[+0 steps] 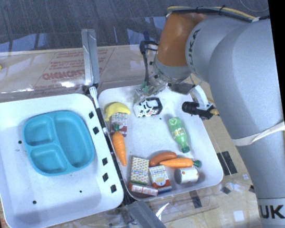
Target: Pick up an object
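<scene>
Grey arm (246, 101) fills our right foreground.
We see its gripper (146, 90) low over the right bin (205, 144), just above a black-and-white toy (148, 107); finger state we cannot tell.

Scene is evenly and fairly brightly lit from overhead; colours are rendered slightly cool. Soft, short shadows are cast beneath the arm (231, 72) in the upper right of the frame. The white bins (19, 207) are close to overexposed, with little surface detail kept. Glare is seen on the clear plastic sheet (36, 68) along the upper left and lower edge. Overall sharpness is moderate; small labels are rendered illegible. Dark floor at the top is noted as grainy.
</scene>
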You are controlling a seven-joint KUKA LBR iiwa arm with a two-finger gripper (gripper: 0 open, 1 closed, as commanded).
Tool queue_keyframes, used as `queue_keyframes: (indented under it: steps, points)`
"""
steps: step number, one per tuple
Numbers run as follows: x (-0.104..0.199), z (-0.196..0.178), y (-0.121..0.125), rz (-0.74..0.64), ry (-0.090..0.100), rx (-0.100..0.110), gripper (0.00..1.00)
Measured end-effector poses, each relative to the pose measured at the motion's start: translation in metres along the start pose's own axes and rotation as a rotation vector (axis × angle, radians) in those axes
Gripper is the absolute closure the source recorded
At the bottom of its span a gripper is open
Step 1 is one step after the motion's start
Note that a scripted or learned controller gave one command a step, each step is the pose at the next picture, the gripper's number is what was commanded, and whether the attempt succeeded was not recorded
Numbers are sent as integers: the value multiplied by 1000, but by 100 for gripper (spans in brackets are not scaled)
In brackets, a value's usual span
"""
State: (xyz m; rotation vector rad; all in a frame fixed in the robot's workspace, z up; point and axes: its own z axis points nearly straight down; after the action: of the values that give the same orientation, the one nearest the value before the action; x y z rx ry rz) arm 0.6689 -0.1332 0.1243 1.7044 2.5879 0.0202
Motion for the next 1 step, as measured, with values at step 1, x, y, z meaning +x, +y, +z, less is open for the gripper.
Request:
queue_keyframes:
  steps: [1]
  points:
    - [1,1,0,-1,4,4,0]
